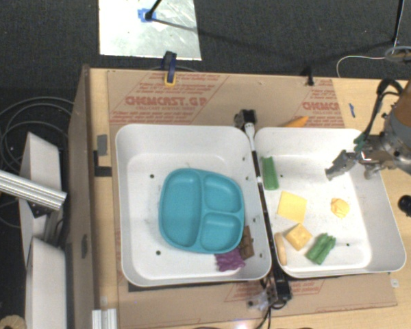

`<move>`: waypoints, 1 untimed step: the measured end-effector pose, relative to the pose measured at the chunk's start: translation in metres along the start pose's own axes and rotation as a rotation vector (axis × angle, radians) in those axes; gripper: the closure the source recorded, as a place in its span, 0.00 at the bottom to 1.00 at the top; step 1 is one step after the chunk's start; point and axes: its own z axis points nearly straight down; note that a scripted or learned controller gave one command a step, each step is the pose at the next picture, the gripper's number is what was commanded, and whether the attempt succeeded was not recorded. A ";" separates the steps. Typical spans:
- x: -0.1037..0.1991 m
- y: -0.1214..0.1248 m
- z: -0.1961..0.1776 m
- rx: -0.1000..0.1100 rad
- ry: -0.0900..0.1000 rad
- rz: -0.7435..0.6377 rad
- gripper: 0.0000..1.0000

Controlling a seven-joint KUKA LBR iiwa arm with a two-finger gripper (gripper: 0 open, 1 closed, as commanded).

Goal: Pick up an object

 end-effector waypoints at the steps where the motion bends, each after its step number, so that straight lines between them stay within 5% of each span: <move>1: 0.052 -0.014 0.054 0.004 0.003 -0.005 0.00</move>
